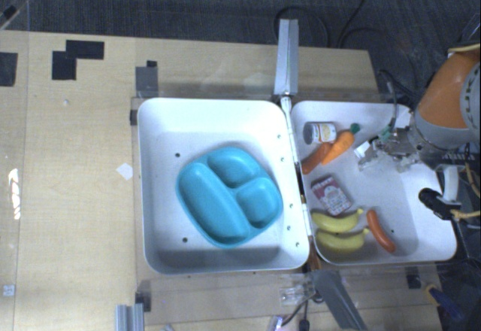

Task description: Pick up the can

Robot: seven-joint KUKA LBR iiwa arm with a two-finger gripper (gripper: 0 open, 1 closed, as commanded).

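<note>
The can [322, 132] lies on its side in the far left corner of the right bin [421, 194], a small pale cylinder with a yellow label whose print is too small to read. Just beside it, toward the near side, a carrot [328, 151] lies at a slant, its green top pointing toward the arm and its lower end touching or nearly touching the bin's left wall. The gripper [376, 147] hangs over the far right part of this bin, well apart from the can, its metal parts blurring into the white floor, so I cannot tell how its tips are set; nothing is seen clamped in it. The arm [451, 100] is cut off at the right edge, with only its orange band and grey wrist visible. Nearer the middle of the right bin lies a small red-and-white packet [331, 195], its print unreadable. At the near side lie 2 bananas [340, 230] side by side, with a red sausage-like item [379, 232] just to their right. The left bin [218, 126] holds 1 blue divided plate [228, 195] with 3 compartments, set at a tilt to the bin's walls. Both bins sit on a light wooden surface [75, 171].
</note>
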